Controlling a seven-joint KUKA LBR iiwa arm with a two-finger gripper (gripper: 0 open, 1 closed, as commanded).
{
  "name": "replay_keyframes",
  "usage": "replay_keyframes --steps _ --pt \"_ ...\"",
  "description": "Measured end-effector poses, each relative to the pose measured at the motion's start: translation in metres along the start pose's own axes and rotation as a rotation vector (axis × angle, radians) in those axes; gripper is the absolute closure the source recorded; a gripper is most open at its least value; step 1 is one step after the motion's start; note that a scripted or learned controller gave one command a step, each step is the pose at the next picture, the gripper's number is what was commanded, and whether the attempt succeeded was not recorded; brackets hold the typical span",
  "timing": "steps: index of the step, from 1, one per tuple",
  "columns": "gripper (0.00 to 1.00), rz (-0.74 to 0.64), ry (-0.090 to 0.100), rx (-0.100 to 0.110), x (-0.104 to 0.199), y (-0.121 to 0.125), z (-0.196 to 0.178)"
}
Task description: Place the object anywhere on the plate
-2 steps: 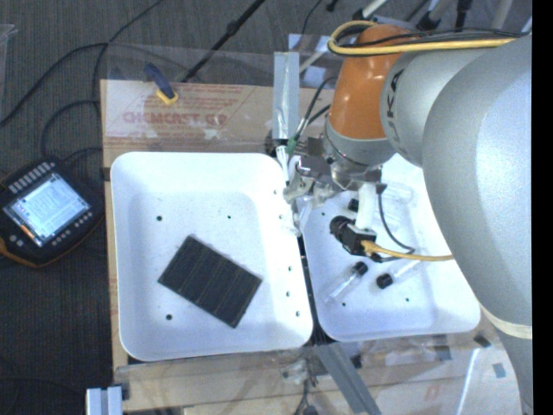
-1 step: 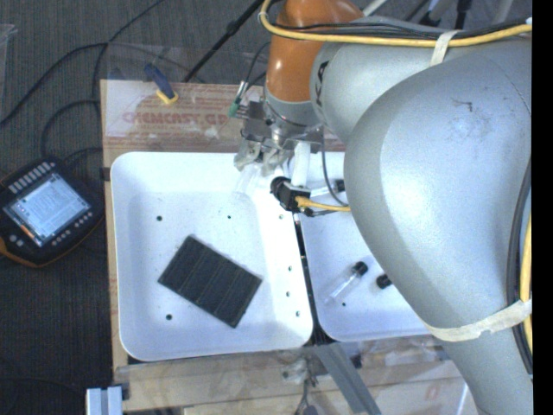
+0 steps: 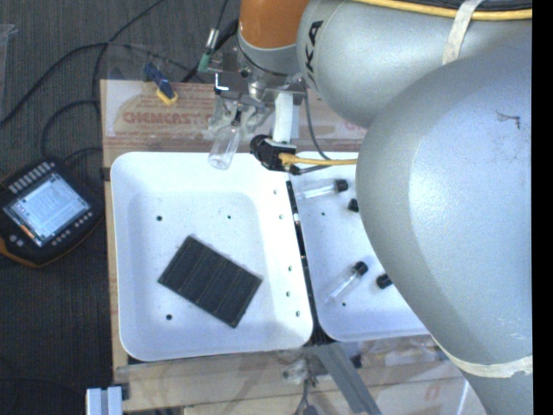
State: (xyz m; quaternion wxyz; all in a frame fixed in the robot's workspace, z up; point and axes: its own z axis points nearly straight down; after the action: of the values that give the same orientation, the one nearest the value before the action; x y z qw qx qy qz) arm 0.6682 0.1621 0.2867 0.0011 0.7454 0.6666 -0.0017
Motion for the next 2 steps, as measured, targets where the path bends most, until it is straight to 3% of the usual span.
replay_keyframes --steps 1,2 --pt "1.0 0.141 -0.002 0.002 0.047 -0.006 0.103" --pt "1.0 -0.219 0.0 0.0 0.071 -0.008 0.087"
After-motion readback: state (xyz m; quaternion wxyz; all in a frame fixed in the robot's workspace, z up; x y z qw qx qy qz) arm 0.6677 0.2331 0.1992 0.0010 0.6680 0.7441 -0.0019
